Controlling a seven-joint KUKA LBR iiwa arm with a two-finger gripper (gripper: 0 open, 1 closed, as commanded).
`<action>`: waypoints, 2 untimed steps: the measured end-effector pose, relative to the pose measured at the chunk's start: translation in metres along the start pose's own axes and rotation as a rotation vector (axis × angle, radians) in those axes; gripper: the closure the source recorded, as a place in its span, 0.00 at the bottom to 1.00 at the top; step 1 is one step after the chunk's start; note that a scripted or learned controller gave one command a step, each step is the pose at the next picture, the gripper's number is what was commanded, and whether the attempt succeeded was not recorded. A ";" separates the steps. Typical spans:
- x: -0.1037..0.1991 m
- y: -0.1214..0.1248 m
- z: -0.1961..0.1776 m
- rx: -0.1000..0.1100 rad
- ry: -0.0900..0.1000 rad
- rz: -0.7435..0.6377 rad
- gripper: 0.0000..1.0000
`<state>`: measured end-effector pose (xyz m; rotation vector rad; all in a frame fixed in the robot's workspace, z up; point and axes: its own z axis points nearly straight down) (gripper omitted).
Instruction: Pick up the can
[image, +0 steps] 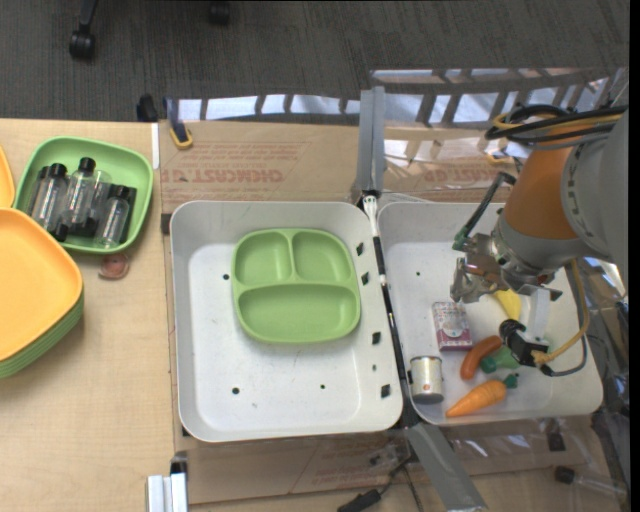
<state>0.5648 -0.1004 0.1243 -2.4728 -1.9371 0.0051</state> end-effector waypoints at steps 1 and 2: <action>0.002 0.023 0.034 0.001 0.000 0.108 1.00; 0.000 0.072 0.033 -0.001 0.000 -0.010 1.00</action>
